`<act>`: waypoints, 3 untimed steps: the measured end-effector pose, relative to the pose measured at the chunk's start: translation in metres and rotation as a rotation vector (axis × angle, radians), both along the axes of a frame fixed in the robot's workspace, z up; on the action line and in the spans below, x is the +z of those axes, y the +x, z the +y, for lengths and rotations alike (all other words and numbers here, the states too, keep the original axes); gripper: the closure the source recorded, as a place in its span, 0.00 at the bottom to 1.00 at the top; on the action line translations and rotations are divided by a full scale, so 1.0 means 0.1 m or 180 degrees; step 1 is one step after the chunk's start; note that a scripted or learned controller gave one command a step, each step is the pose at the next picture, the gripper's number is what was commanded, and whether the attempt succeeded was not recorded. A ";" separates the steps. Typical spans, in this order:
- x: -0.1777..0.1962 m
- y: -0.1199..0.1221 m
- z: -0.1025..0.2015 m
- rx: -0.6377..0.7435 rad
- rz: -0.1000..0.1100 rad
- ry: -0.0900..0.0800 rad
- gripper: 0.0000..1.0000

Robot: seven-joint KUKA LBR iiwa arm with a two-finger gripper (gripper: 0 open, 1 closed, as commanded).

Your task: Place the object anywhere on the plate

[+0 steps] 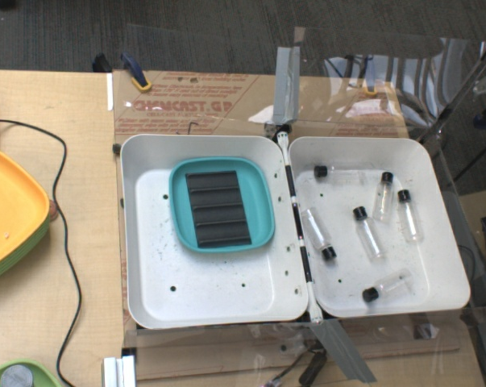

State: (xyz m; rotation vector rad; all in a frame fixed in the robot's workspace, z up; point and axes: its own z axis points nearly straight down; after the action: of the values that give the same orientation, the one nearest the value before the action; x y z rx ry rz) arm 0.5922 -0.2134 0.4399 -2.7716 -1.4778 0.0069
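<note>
- Plainly, the task has not begun: the teal plate (pixel 262 216) lies in the left bin (pixel 146 280), toward its 12 o'clock side, and it carries only a black ribbed pad (pixel 218 208) at its middle.
- The likely objects are six clear vials with black caps, all loose in the right bin (pixel 436 297), well apart from the plate. Which one is meant cannot be told.
- One vial (pixel 315 230) lies at 9 o'clock, just beside the wall shared with the left bin. It is the nearest to the plate, but the wall probably crowds a grasp.
- Another vial (pixel 367 232) lies near the bin's middle with free floor around it, so it looks the easiest to pick.
- Two vials (pixel 384 193) (pixel 408 216) lie close together at 2 o'clock. One (pixel 339 172) is at 11 o'clock and one (pixel 386 286) at 6 o'clock.
- All the vials lie on their sides and are round, so a nudge would likely roll them. The plate's raised rim should stop one from rolling off once it is dropped there.
- Whether the gripper is spread or pressed together cannot be told.
- On the tabletop (pixel 81 135), at 9 o'clock from the bins, sit yellow dishes (pixel 9 208) and a black cable (pixel 65 240), clear of the work.
</note>
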 end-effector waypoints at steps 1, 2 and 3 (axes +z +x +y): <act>0.00 0.07 -0.01 -0.0443 0.0001 0.0001 0.00; 0.00 0.10 -0.04 -0.0738 0.0000 -0.0002 0.00; -0.01 0.00 -0.03 -0.1217 0.0009 -0.0002 0.00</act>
State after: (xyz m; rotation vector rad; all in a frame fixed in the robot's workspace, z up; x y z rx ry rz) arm 0.5927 -0.2167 0.4387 -3.0003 -0.9236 0.0110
